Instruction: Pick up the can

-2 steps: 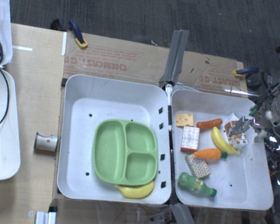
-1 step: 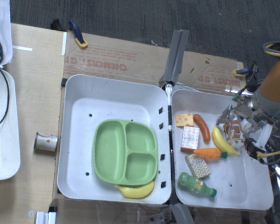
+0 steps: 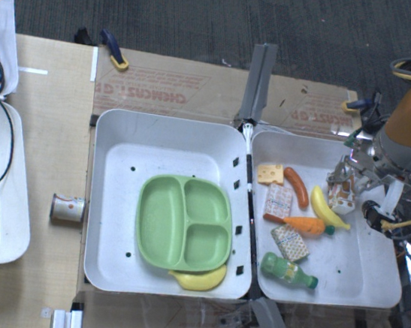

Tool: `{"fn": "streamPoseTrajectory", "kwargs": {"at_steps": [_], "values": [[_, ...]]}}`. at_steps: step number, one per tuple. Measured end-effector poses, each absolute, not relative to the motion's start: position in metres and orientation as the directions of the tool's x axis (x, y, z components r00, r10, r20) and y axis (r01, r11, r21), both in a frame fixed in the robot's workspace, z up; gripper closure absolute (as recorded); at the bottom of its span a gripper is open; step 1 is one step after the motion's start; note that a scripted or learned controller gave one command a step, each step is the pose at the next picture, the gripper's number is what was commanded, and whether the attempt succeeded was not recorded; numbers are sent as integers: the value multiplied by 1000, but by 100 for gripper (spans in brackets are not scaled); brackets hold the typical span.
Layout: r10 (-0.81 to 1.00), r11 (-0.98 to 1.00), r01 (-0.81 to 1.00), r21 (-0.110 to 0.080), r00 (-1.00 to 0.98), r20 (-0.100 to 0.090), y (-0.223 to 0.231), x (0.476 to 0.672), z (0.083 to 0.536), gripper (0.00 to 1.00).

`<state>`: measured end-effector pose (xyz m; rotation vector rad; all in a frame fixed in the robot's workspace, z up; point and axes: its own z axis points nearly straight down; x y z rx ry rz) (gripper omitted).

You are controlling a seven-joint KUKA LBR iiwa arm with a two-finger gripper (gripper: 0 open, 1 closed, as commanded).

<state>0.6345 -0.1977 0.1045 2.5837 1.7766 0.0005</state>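
The can [image 3: 68, 209] looks like bare metal, its silvery side catching a dull shine. The two bins, left [image 3: 111, 184] and right [image 3: 372, 274], appear to be smooth white plastic with a soft sheen. The divided green plate [image 3: 182, 221] looks like matt moulded plastic. The banana [image 3: 328, 208], carrot [image 3: 304, 225] and sausage [image 3: 297, 186] have the even, slightly glossy skin of plastic toys, and the green bottle [image 3: 289, 271] looks translucent and shiny. The table [image 3: 55, 100] reads as pale, matt wood, with brown printed cardboard [image 3: 170, 90] lying flat behind the bins. The gripper [image 3: 347, 183] shows metal parts that glint.
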Motion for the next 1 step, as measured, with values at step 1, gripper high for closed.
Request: {"fn": "streamPoseTrajectory", "kwargs": {"at_steps": [1], "values": [[873, -488, 873, 0, 488, -2, -212, 659, 175, 100]]}}
